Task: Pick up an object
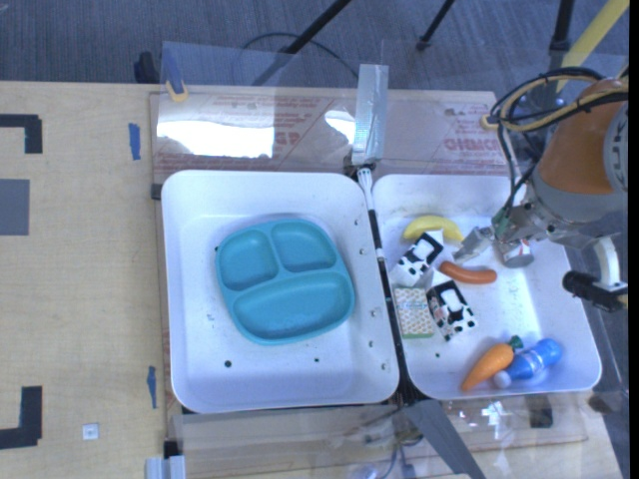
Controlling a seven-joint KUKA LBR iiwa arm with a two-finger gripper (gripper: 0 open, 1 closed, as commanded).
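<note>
Pincer (496, 232) sits low in the right-hand shallow white bin (569, 297), near its far edge, wrist angled in from the bin's right side. Can't tell how the pincer is set, the tips are small and blurred against metal parts; nothing visibly held. No object is named, so any of the candidates counts; all lie in the right bin. The yellow plastic banana (433, 228) lies toward the far-left corner, the orange-red toy sausage (468, 273) just below the pincer, and two black-and-white cow-patterned toys (422, 258) (452, 305) along the left wall, the nearer one touching a small patterned square card (412, 312). The orange toy carrot with green top (489, 363) rests against a blue plastic bottle-like toy (532, 359) by the near edge. Left white bin (190, 267) carries only a teal divided plastic plate (287, 279). Risks, as I judge them: the sausage is round and smooth, likely to roll or squirt out if the close is off-centre. Banana and sausage are both near the tips, so a descent between them could catch neither. Closely spaced pieces could get nudged together. The bin's far wall is near, so wrist contact is possible.
</note>
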